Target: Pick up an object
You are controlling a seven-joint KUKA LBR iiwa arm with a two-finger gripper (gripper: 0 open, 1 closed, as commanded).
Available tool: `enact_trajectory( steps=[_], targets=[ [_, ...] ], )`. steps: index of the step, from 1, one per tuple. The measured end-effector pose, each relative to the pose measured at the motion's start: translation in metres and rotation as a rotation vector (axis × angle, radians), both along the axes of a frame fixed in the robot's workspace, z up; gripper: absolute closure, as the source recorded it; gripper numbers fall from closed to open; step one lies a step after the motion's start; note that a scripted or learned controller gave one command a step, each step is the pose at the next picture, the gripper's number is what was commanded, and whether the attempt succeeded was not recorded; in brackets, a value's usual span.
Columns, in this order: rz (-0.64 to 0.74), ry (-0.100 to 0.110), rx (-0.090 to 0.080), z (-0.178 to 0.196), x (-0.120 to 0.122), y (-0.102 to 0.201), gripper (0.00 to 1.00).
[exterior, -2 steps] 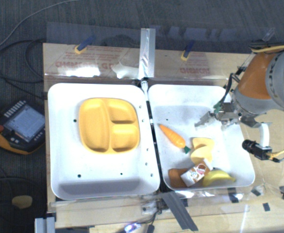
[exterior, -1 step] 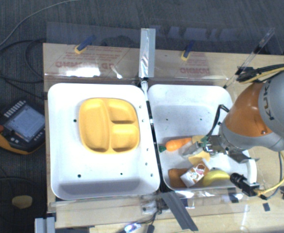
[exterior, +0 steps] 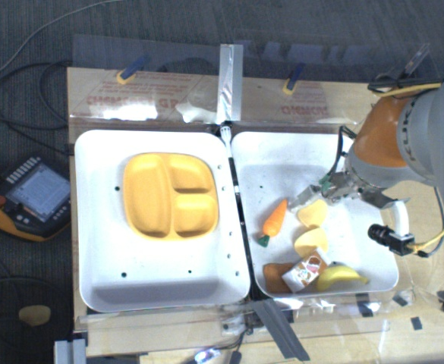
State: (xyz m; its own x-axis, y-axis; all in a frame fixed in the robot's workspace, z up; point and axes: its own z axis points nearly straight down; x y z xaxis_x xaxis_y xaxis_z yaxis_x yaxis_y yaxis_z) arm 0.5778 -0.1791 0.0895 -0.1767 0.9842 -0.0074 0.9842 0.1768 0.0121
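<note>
Arm [exterior: 404, 139] reaching in from right, wrist lowered.

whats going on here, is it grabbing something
A KUKA arm reaches into the right bin, its gripper low beside a pale yellow wedge near a toy carrot. Nothing is visibly between its fingers yet. A banana and a small carton lie at the bin's near edge. The left bin holds a yellow divided tray.
</note>
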Motion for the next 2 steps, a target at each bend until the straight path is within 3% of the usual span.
enact_trajectory(
  steps=[1,2],
  targets=[
    [-0.014,0.000,-0.002,0.0006,-0.0280,0.0126,0.00],
    [-0.014,0.001,-0.001,0.0091,-0.0281,0.0128,1.00]
  ],
)
